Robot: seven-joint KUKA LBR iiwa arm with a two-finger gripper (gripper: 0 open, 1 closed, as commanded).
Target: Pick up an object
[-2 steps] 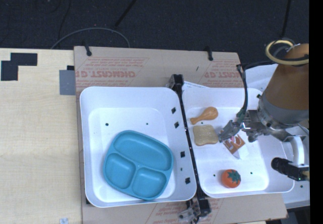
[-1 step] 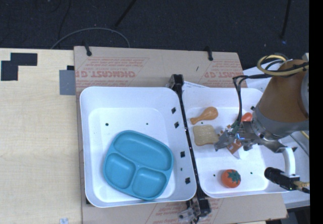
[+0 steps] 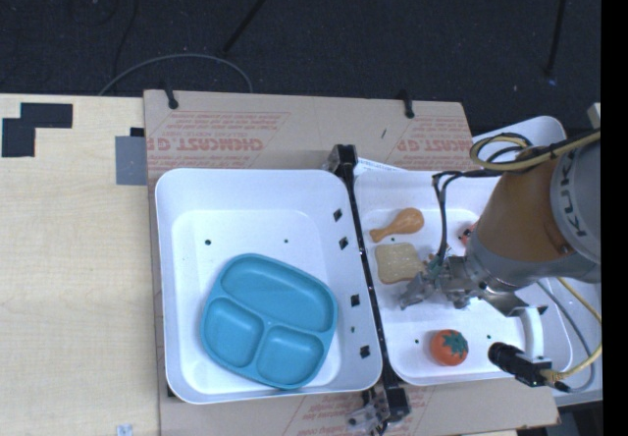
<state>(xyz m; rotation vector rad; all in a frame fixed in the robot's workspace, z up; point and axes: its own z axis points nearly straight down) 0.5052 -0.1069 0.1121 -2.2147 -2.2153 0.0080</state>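
Observation:
In the right bin [image 3: 412, 365] lie a tan drumstick-shaped toy [image 3: 399, 224], a beige slice-of-bread toy [image 3: 396, 262] and a round orange-red fruit with a green top [image 3: 449, 347]. My gripper [image 3: 424, 289] hangs low over the middle of this bin, just right of and below the bread slice and above-left of the fruit. Its dark fingers point toward the left. The arm's orange band [image 3: 520, 218] and grey body cover the bin's right part.
The left bin [image 3: 186, 198] holds a blue sectioned tray [image 3: 268, 319]. A black divider [image 3: 355, 267] runs between the bins. Cables loop over the arm at the right. Brown cardboard lies under both bins.

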